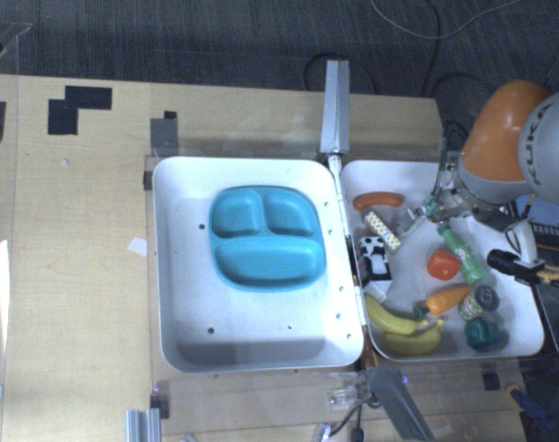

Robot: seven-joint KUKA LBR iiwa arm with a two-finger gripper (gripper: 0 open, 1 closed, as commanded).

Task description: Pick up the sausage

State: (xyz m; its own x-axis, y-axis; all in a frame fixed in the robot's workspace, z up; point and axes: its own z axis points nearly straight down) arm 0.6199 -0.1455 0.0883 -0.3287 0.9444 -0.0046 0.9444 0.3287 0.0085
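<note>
The sausage (378,201) is a short reddish-brown link lying flat near the back left corner of the right bin (533,341). My gripper (430,210) hangs over the back middle of that bin, a short way right of the sausage and apart from it. The grey arm with its orange band (500,141) reaches in from the right and hides the bin's back right corner.
The right bin also holds a dotted block (382,230), a black-and-white piece (375,265), a banana (403,326), a carrot (445,299), a red ball-like item (443,265), a green bottle (463,254) and a teal item (483,333). A blue divided plate (265,236) sits in the left bin (178,274).
</note>
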